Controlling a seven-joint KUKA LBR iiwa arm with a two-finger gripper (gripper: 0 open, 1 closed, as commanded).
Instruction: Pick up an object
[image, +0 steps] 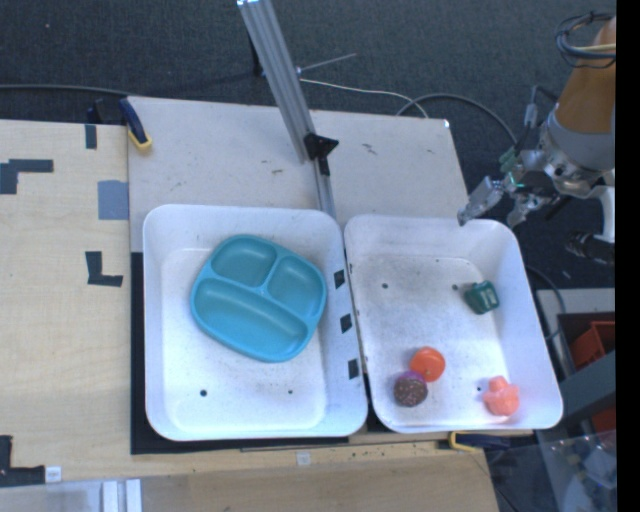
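I use the right bin as my landmark. Going by size, the biggest thing on the tabletop is the blue divided plate, lying flat in the left bin, well to the left of my landmark. It looks like stiff, light plastic, but it is wide and shallow, so I judge it a poor target: only its thin rim offers a grip.

Inside the right bin I count 4 small things. The dark speckled ball sits near the front wall, touching or just beside the orange piece behind it. Both look round and light, and I expect them to roll away unless the pinch comes straight across the middle. The pink toy lies at the front right corner, close to the wall, which leaves little room on that side. The green block lies toward the back right, well apart from the others; it looks hard, light and flatter-sided, so I judge it the easiest take, gripped across its 2 longer sides.

The claw hangs just outside the back right corner of the right bin, its 2 fingers spread and holding nothing.
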